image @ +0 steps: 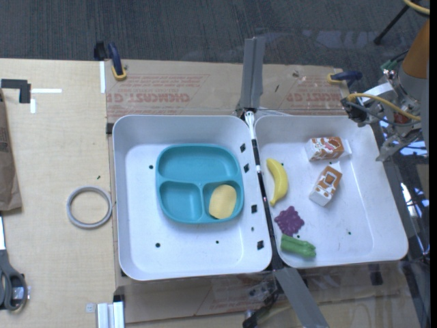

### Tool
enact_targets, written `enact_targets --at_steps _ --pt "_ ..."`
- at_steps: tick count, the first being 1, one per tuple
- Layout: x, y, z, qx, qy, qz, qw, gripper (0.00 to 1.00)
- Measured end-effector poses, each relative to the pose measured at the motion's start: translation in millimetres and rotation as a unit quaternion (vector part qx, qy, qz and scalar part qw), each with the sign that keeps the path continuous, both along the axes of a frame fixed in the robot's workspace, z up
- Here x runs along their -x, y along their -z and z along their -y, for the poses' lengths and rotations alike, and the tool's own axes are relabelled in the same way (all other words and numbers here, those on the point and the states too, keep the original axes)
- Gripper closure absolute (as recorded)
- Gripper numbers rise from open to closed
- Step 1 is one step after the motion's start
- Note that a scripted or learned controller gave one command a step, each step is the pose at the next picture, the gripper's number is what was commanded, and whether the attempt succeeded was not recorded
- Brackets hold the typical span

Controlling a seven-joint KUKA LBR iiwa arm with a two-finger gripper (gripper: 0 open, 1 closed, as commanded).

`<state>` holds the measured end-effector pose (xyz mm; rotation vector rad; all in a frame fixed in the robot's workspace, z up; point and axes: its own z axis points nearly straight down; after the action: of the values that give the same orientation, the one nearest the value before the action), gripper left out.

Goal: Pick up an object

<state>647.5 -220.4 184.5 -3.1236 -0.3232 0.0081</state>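
On the tabletop [54, 156] at far left lies a roll of tape [89, 206]; the left bin [130, 238] holds a teal divided tray [184, 176] with a yellow lemon-like piece [222, 201] in its lower right compartment. The right bin [369, 238] holds a banana [277, 180] near the divider, purple grapes [289, 219] and a green vegetable [298, 247] below it, and two small cartons [325, 147] [326, 185] further right, all apart. At the upper right edge, the arm's wrist [382, 108] sits over the bin's corner; whether its fingers are wide or closed I cannot tell.

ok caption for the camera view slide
Arm at right bin's far corner; banana, grapes inside; blue tray in left bin.
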Motion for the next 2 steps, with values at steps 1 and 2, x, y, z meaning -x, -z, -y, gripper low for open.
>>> enact_targets --at_steps 1,2 --pt "52.6 -69.1 -5.8 0.0000 0.004 0.001 1.0000 0.00" --pt "52.6 -68.9 -5.8 -0.0002 0.004 0.001 1.0000 0.00"
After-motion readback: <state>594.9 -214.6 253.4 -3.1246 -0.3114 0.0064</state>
